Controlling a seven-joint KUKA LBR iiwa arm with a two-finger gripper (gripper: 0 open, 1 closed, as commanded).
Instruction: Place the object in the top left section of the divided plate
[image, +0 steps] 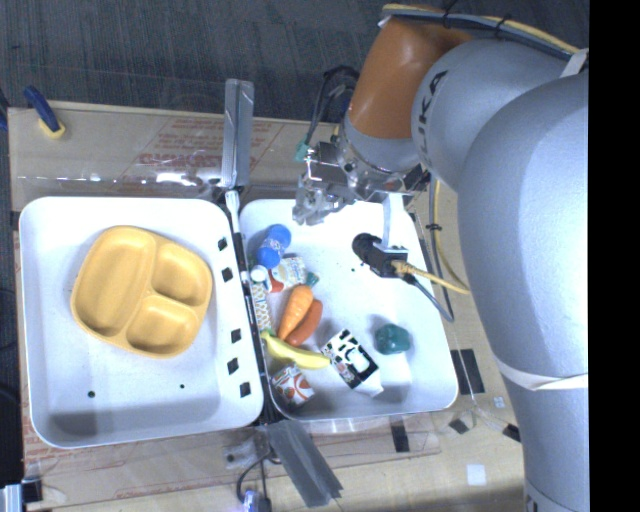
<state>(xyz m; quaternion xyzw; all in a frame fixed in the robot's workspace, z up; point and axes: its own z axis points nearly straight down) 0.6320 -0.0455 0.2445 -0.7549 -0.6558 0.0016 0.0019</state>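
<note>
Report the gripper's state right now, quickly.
Gripper: over the far end of the right bin, above the blue bottle; nothing visible in it, open or closed cannot be told.

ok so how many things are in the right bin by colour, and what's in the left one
Right bin:
orange: 2, carrots
yellow: 1, banana
blue: 1, bottle
teal: 1, lump
black and white: 1, carton
mixed print: 2, small packets
Left bin:
yellow: 1, divided plate
Total: 9

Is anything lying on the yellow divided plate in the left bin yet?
No. The yellow divided plate sits bare in the left white bin.
</note>
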